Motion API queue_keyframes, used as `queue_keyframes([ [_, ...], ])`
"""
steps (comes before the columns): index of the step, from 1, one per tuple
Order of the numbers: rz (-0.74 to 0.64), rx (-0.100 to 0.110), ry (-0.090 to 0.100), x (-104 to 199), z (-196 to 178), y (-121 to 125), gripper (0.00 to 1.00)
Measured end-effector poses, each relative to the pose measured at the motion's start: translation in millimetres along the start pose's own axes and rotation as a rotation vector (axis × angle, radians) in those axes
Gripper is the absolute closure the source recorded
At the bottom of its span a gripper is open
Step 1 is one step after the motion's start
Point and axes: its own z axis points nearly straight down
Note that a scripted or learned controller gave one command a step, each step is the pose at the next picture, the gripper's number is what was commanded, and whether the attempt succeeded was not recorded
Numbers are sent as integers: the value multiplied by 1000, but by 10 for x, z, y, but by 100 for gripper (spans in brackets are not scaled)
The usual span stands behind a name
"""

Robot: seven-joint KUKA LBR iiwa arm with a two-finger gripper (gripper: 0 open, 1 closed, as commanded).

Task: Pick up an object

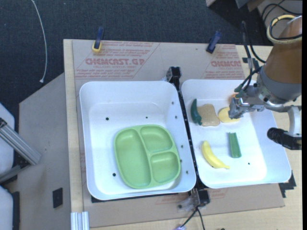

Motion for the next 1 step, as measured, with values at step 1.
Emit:
queue_keyframes([
  [1, 1, 1, 0, -2, -441, 14, 100],
])
